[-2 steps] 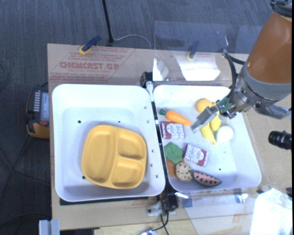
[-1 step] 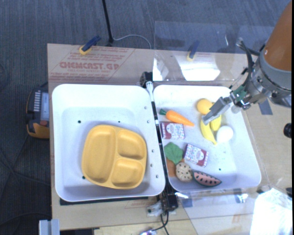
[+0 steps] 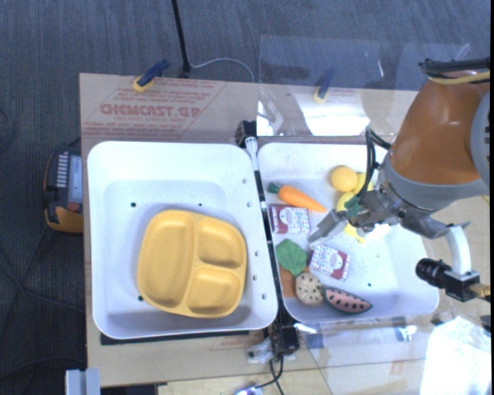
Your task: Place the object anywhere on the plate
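1. The arm [image 3: 445,138] was the biggest thing there, hanging over the bin [image 3: 395,290] to the right of the plate, so honestly the task looked like it had barely started.
2. The yellow plate [image 3: 193,262] sat in the other bin [image 3: 115,179] with all its compartments bare. Nothing placed yet, as far as I could see.
3. Every pickable item was well to the right of the plate: a watermelon slice [image 3: 347,300], a carrot [image 3: 300,197], two little red cartons [image 3: 293,219] [image 3: 328,262], a green leaf [image 3: 292,256], a lemon [image 3: 342,178] and a cookie [image 3: 308,288]. Couldn't say which one was "the object".
4. The gripper [image 3: 328,225] was down among them, right of the plate near the upper carton, but whether it was spread or pinched I couldn't tell. Grab, carry and drop all looked left to do.
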